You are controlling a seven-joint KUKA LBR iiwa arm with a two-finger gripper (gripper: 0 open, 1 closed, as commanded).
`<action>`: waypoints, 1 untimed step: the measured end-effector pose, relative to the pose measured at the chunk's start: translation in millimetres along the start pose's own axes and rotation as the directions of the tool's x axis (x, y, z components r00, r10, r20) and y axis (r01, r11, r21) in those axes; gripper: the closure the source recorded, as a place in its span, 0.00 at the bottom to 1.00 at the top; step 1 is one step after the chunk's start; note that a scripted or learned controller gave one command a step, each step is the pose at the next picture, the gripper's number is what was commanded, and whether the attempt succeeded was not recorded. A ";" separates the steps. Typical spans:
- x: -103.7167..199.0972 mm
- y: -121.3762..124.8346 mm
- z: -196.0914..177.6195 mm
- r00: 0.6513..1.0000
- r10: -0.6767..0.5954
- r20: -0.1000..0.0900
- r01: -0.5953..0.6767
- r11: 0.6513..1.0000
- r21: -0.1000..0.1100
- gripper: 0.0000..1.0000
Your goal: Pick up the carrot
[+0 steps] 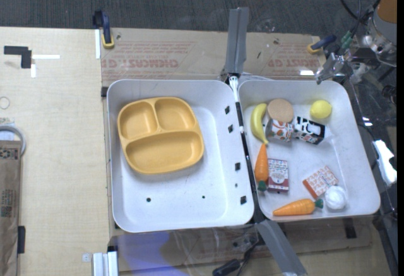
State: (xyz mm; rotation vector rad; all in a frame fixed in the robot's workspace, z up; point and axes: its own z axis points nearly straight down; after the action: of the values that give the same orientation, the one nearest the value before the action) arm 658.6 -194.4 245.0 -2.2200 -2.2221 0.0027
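Carrot (295,208), orange (green stub), lying flat, front right bin (360,142)

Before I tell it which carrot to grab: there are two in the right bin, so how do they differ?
The carrot by the left wall lies lengthwise, running away from the camera, green end toward the near side; the carrot at the near edge lies nearly crosswise, green end pointing right. The first sits beside a small red-and-white packet; the second ends next to a white ball. The first looks slimmer. Both are orange with green tops, in the right bin.
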 end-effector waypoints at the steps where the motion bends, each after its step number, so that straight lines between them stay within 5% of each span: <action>1: 80.4 -67.6 98.9 0.999 -0.036 -0.001 0.036 0.999 0.003 0.00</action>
State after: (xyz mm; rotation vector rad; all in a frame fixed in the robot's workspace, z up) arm 590.8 -114.1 146.2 -2.1778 -2.2592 0.0047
